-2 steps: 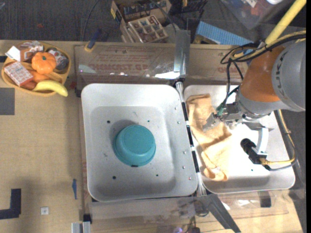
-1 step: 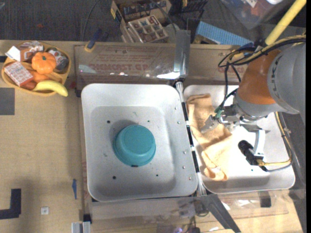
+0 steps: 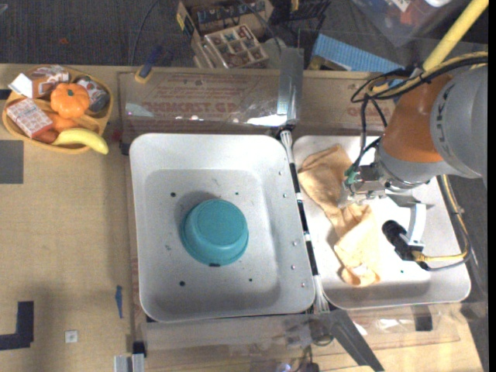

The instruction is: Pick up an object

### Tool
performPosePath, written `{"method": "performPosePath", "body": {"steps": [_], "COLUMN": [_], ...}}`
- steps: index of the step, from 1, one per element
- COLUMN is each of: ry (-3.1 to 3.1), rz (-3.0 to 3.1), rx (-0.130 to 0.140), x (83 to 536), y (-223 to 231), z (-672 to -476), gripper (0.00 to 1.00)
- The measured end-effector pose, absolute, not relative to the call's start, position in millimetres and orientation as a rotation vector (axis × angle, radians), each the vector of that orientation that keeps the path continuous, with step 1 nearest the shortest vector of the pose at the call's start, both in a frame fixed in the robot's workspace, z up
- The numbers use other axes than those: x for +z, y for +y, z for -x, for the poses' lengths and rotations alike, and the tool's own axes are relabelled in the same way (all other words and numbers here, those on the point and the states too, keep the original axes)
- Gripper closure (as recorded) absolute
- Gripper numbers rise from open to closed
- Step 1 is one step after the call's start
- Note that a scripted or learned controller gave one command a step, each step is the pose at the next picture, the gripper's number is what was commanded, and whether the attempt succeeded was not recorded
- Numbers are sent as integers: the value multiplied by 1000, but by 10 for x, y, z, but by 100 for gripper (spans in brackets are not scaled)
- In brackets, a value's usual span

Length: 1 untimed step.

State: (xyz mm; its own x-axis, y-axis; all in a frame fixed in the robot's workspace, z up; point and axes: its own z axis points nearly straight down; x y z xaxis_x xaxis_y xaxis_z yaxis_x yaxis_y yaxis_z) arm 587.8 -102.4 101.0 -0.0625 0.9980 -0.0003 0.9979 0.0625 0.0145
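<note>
The arm reached in over the right bin (image 3: pixel 457 285), its gripper (image 3: pixel 358 198) down against a crumpled tan cloth (image 3: pixel 341 208) that lay along that bin's left side. From where I stood, I could not tell the gripper's state. A teal bowl (image 3: pixel 216 232) sat upside down in the left bin (image 3: pixel 155 169).

We cannot tell how the gripper (image 3: pixel 355 194) fingers stand at right of centre; the arm (image 3: pixel 449 122) runs off the right edge, hiding part of the right bin (image 3: pixel 434 289).
</note>
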Motion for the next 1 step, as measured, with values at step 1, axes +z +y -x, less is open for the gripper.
{"method": "performPosePath", "body": {"steps": [1], "ry": [2519], "rz": [-1872], "rx": [0], "x": [1853], "y": [-532], "z": [-6497], "gripper": [100]}}
